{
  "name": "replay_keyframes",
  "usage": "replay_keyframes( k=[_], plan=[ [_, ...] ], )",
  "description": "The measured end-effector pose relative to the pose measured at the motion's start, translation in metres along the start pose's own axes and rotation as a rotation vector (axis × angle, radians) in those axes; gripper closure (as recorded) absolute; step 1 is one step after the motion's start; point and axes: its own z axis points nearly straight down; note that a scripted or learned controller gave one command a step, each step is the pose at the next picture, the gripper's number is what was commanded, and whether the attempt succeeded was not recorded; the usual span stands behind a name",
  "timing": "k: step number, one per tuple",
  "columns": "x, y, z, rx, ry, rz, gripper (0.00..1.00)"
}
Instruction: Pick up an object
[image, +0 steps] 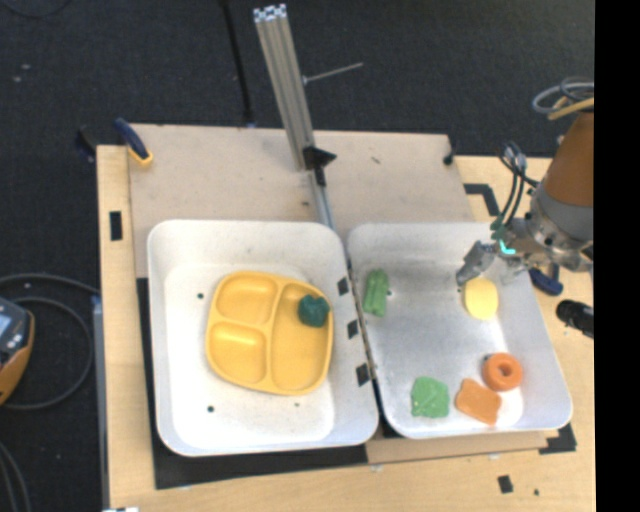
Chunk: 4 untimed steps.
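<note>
In the right bin (420, 250) lie a pale yellow rounded object (481, 299), a light green oblong piece (376, 293), an orange ring (503, 371), an orange block (478, 401) and a green lump (430, 397). My gripper (507, 272) hangs over the bin's far right part, open, its grey finger (472, 267) just above and left of the yellow object. Nothing sits between the fingers. The left bin (180, 260) holds a yellow divided plate (262, 335) with a dark green object (313, 311) on its far right compartment.
A slanted aluminium post (288, 90) rises from the bench behind the gap between the bins. Blue clamps sit at the bench's far left corner (133, 141). Cables hang beside the arm at the right edge (515, 190).
</note>
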Motion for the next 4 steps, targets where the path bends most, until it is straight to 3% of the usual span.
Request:
replay_keyframes(
  k=[1, 2, 3, 4],
  plan=[
    [0.0, 0.001, -0.001, -0.002, -0.001, -0.001, 0.0],
    [-0.003, 0.004, 0.061, 0.002, -0.001, 0.0, 0.0],
    [-0.005, 0.006, 0.104, -0.006, -0.005, 0.001, 0.0],
    [-0.006, 0.007, 0.09, -0.011, -0.006, 0.001, 1.0]
  ],
)
